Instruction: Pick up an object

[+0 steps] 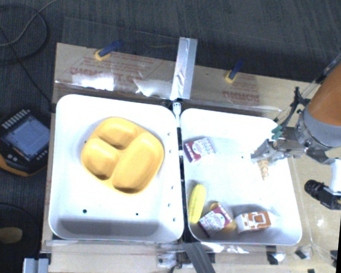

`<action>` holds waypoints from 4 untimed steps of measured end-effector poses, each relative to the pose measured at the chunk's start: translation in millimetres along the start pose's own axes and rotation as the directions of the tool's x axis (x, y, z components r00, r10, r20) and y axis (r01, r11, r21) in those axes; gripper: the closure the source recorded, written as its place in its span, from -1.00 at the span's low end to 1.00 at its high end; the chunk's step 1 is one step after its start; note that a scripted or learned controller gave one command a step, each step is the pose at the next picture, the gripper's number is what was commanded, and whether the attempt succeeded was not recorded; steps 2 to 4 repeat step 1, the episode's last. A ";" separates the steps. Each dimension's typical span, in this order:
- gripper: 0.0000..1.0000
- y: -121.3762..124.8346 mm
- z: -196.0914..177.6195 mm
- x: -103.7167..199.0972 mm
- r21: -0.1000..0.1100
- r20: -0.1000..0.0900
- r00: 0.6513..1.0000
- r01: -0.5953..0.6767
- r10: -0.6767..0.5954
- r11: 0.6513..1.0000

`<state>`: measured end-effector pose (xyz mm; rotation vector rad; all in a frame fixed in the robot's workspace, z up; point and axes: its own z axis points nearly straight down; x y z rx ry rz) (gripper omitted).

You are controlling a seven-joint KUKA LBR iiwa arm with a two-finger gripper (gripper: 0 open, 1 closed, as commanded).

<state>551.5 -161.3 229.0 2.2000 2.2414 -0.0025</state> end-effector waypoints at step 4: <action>1.00 41.2 0.6 71.1 0.001 0.000 0.990 0.140 -0.140 0.990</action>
